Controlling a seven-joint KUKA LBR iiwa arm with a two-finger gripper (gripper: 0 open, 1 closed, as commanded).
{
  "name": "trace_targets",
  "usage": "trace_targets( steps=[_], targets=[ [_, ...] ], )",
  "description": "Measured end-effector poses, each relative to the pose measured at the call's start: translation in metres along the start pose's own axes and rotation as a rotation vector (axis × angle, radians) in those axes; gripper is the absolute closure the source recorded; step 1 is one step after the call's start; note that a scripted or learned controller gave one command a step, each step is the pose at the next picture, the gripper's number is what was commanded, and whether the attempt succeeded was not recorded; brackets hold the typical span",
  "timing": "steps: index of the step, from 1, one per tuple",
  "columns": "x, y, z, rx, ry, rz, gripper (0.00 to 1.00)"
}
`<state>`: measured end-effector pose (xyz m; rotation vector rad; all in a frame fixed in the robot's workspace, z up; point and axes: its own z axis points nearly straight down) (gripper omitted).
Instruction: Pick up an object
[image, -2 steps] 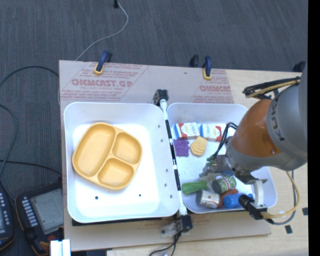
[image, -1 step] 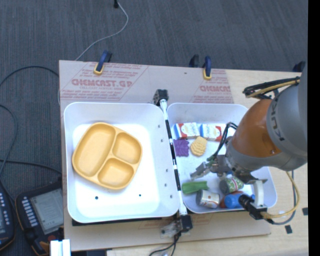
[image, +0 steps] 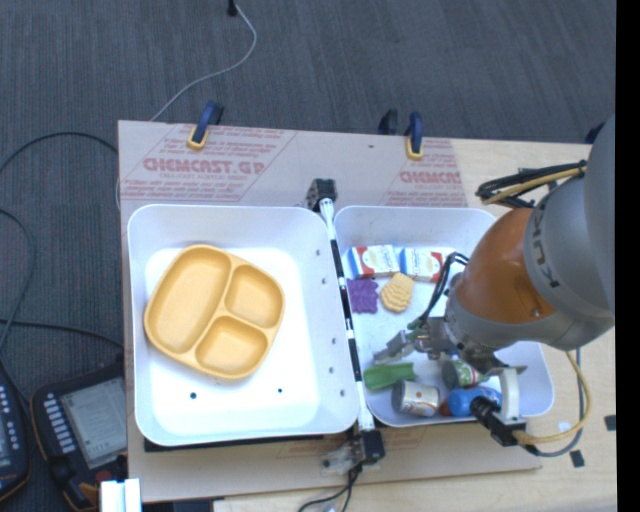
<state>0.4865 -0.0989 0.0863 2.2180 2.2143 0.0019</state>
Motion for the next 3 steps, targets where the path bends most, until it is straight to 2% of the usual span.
trace_targets(
  steps=[1,2,3],
  targets=[
    [0.001,0.002,-0.008,0.000,0.002,-0.001,1.00],
    [0.001,0.002,-0.008,0.001,0.002,-0.002,0.00],
    [-0.041,0.072,0.001,0.002,0.004,-0.005,0.00]
  ],
)
